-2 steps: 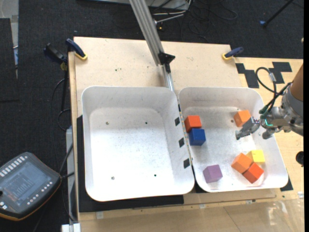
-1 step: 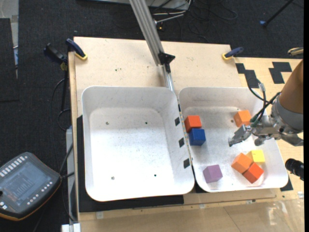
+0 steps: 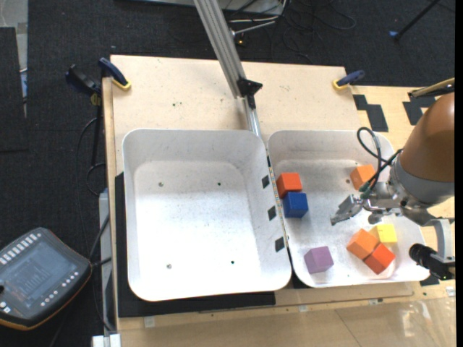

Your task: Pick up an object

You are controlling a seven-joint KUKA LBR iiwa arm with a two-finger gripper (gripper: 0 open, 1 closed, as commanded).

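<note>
The right bin point(image 3: 318, 147) holds several blocks. An orange block point(image 3: 289, 182) and a blue block point(image 3: 295, 204) touch each other near the bin's left wall. A purple block point(image 3: 318, 259) lies near the front. By the right wall are another orange block point(image 3: 362, 176), a yellow block point(image 3: 386, 233), an orange block point(image 3: 361, 244) and a red-orange block point(image 3: 380, 259). My gripper point(image 3: 347, 210) hangs over the middle of the right bin, between the blue block and the yellow block, above bare bin floor. No block shows in it.
The left bin point(image 3: 145, 194) sits beside the right one, sharing the middle wall. A slanted metal rail point(image 3: 224, 42) crosses the bench from the back. A handheld pendant point(image 3: 36, 273) lies off the bench at the front left. Clamps point(image 3: 116, 74) sit at the back corners.
</note>
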